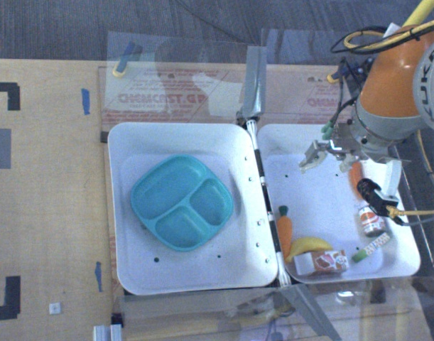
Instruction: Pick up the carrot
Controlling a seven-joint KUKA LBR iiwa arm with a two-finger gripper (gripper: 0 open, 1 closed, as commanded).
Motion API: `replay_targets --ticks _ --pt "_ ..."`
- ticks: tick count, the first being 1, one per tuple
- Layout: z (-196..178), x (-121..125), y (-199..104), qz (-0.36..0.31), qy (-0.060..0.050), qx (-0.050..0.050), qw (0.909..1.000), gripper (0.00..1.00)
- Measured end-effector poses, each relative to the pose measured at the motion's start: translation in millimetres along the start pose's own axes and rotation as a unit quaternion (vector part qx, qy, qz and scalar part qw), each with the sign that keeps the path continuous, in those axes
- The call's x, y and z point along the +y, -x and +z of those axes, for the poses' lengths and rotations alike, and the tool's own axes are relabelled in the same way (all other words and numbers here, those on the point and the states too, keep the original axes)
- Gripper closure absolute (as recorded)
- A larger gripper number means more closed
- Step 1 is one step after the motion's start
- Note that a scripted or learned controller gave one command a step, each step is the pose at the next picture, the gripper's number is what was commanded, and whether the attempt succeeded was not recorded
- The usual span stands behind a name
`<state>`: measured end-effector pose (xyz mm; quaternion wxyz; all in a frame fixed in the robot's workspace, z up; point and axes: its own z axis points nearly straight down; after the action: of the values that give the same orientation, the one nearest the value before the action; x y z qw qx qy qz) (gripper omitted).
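The carrot (285,227) lay in the right bin (312,183), hard against its left wall toward the near end, long axis running near to far, just beside a banana (308,246). The gripper (317,155) hung well apart, far and right of it, fingers spread, holding nothing.

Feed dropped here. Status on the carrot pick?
Gripper over right bin, carrying nothing. Carrot by bin's left wall, untouched. Banana touching its lower end.
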<state>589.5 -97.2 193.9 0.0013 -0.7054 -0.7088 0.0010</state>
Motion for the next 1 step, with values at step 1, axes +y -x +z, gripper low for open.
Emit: replay_targets --ticks 1 --pt "66.0 33.3 63.0 -0.154 0.003 -0.001 0.9881 0.00"
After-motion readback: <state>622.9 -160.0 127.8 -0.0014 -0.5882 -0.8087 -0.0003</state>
